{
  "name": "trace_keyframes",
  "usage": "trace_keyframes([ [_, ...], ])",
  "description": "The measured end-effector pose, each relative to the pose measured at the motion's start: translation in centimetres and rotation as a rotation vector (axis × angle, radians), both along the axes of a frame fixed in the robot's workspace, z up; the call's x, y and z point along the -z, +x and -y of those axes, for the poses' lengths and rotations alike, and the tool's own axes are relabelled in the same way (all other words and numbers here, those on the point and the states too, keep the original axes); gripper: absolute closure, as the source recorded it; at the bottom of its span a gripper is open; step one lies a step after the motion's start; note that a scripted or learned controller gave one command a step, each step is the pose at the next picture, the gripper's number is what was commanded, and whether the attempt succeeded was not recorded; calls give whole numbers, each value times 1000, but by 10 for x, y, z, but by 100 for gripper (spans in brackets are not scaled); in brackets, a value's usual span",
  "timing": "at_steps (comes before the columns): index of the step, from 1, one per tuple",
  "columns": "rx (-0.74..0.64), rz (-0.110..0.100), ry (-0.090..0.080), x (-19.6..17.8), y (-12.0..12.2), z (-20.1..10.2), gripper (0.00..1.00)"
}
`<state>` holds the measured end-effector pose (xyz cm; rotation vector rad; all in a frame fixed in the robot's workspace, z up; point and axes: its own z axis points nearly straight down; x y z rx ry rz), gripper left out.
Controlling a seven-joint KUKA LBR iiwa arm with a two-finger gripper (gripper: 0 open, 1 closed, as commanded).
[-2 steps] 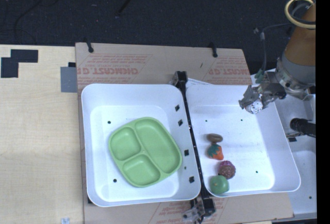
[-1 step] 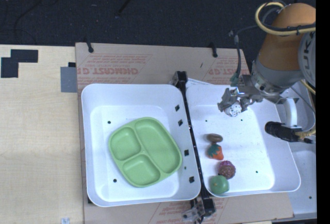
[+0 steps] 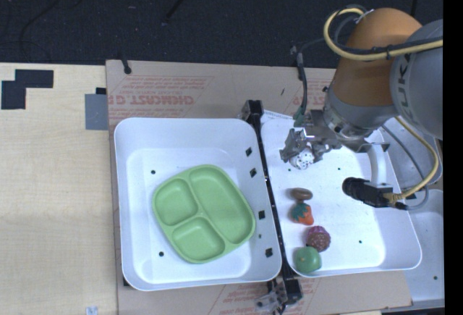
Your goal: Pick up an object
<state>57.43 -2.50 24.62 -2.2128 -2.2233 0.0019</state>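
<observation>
My gripper (image 3: 299, 150) hangs low over the far left part of the right bin (image 3: 394, 252), close to the divider between the bins. A small white speckled piece (image 3: 307, 158) sits right at its tip; I cannot tell whether it is held. Nearer the camera, a row of small objects lies in the same bin: a brown piece (image 3: 301, 194), an orange and green piece (image 3: 302, 214), a dark red ball (image 3: 317, 238) and a green lump (image 3: 307, 261). All of them lie apart from the gripper.
The left bin (image 3: 137, 154) holds a light green divided plate (image 3: 203, 213). A black divider rail (image 3: 263, 190) runs between the bins. The arm's grey and orange body (image 3: 376, 74) looms over the right bin's far right.
</observation>
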Motion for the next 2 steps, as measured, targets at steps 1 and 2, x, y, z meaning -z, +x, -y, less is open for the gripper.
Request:
trace_keyframes([
  [1,1,-1,-1,17,-3,-49,100],
  [2,-1,1,-1,12,3,-108,100],
])
